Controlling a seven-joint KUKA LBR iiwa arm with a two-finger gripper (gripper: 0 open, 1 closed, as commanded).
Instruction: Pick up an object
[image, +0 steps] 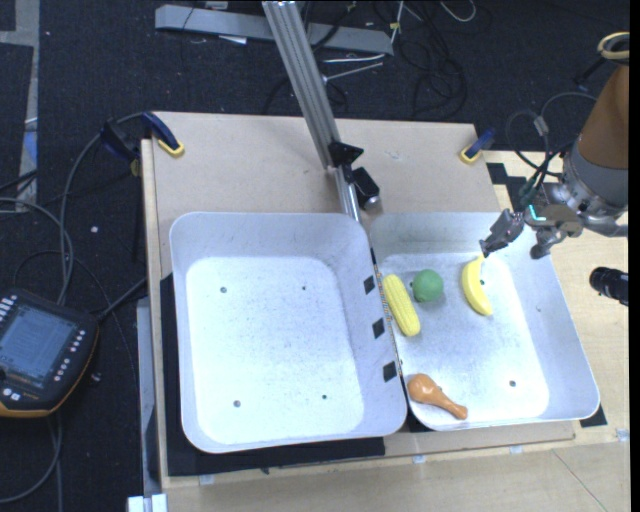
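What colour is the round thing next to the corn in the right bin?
Green. The ball sits just right of the yellow corn cob, clearest in the camera view.

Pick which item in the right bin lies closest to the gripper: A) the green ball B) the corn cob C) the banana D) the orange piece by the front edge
C: the banana lies just below the gripper at the bin's far right, while the green ball, the corn cob and the orange piece sit farther off to the left or front.
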